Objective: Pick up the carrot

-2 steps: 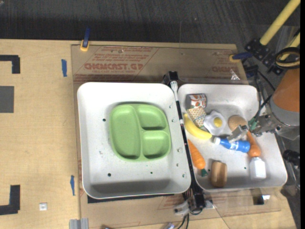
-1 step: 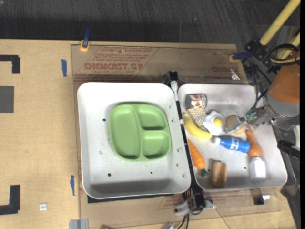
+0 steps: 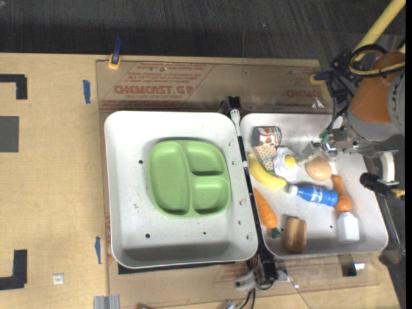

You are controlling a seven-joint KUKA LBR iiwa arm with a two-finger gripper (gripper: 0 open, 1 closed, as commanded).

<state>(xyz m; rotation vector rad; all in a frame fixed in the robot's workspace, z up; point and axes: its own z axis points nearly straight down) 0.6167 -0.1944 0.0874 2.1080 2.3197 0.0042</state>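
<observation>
The carrot (image 3: 264,212) is orange with a green tip and lies along the left wall of the right bin (image 3: 376,237), pointing toward the near corner. My gripper (image 3: 329,141) hangs over the far right part of that bin, beside a tan roll (image 3: 317,169). It is well apart from the carrot, up and to the right of it. The wrist with its orange band (image 3: 380,98) sits behind the gripper. Nothing shows as held.
The right bin also holds a can (image 3: 267,136), a banana (image 3: 265,176), a white and yellow toy (image 3: 285,163), a blue bottle (image 3: 315,195), an orange stick-like piece (image 3: 342,194), a white bottle (image 3: 348,227) and a brown cylinder (image 3: 295,234). In the left bin (image 3: 122,192) lies a green divided plate (image 3: 190,176).
</observation>
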